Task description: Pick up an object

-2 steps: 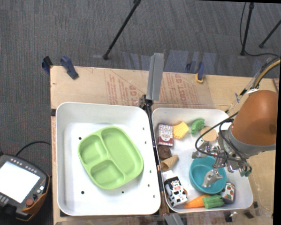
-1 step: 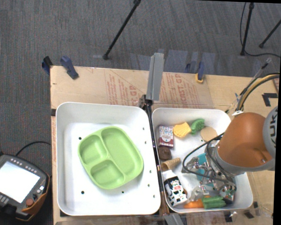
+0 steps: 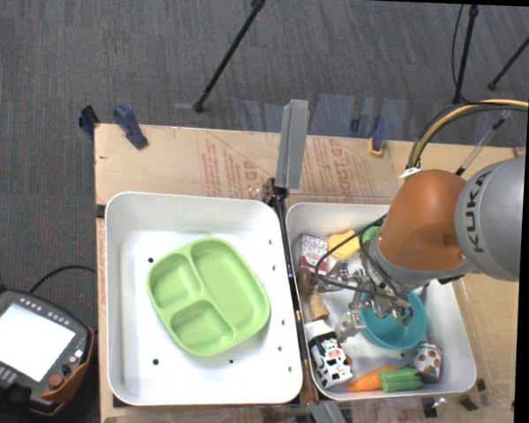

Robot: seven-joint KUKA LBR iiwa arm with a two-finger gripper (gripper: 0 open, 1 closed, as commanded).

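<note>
You cannot tell the state of the hand, which hangs over the teal bowl in the right bin near the desk's front right corner; judge the bowl light, stiff and slippery, so grip its rim.

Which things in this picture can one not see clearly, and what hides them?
- Hand, camera view: open or shut cannot be told; the orange wrist covers its upper part.
- Teal bowl: the near rim sits behind the hand's linkage.
- Items in the right bin under the arm: covered.
- Small patterned ball: too small to identify.
</note>
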